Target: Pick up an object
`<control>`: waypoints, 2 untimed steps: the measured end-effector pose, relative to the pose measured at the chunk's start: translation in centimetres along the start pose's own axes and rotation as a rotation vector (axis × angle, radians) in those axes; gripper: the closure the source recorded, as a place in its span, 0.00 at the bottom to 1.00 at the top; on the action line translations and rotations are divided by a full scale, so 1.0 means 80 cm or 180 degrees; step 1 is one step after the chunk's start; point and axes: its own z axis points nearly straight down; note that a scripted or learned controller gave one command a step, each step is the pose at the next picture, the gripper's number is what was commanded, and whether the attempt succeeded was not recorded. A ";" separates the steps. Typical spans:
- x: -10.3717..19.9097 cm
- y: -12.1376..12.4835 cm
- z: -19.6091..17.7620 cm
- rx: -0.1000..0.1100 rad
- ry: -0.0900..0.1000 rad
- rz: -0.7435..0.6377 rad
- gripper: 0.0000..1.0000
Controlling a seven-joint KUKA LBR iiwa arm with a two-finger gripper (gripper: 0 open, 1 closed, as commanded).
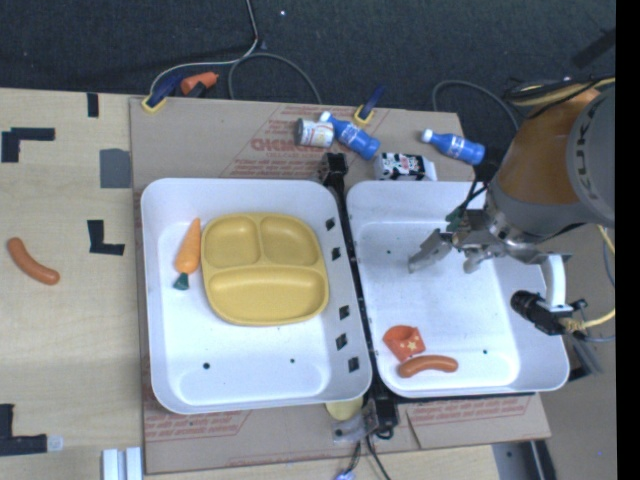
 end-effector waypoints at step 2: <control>0.042 0.110 0.112 -0.0013 -0.0002 -0.0007 0.00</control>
